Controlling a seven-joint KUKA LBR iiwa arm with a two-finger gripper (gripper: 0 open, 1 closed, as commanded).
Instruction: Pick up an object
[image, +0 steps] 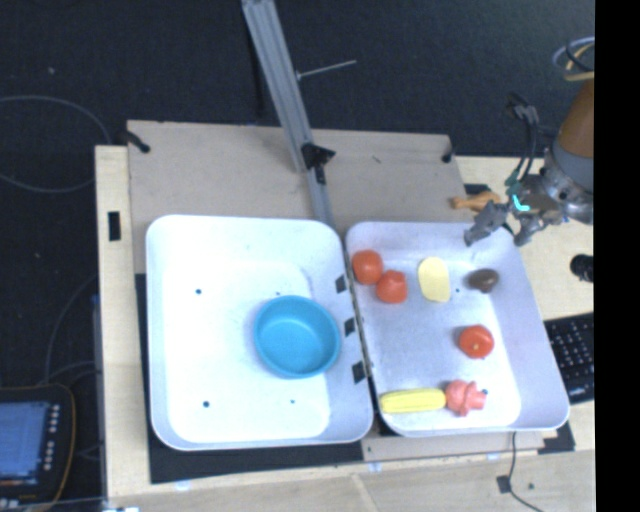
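From the overhead camera, the arm is reaching in from the right, and its pincer (503, 224) is hanging above the top right corner of the right bin (520, 395) with its two fingers spread apart and nothing between them. No object is being gripped yet.

The candidates are all lying in the right bin: two small red round items, one (367, 266) near the top left and another (391, 288) just beside it; a pale yellow piece (434, 279); a small dark brown object (483, 281), nearest the pincer; a red tomato-like item (476, 342) lower down; and, along the bottom edge, a yellow banana-like piece (412, 401) touching or nearly touching a pink item (464, 397). The left bin (180, 250) is carrying a blue bowl (295, 336).

In my judgement, the risks are these: the round items could be rolling away from closing fingers; the dark brown object, sitting near the bin's rim, could leave a finger catching the wall; and the yellow and pink pair are so close that a grasp might nudge both.

The arm is being cut off at the right edge, so its posture is unclear. The pincer's height above the bin is hard to judge, and the small objects are too blurred to name firmly.
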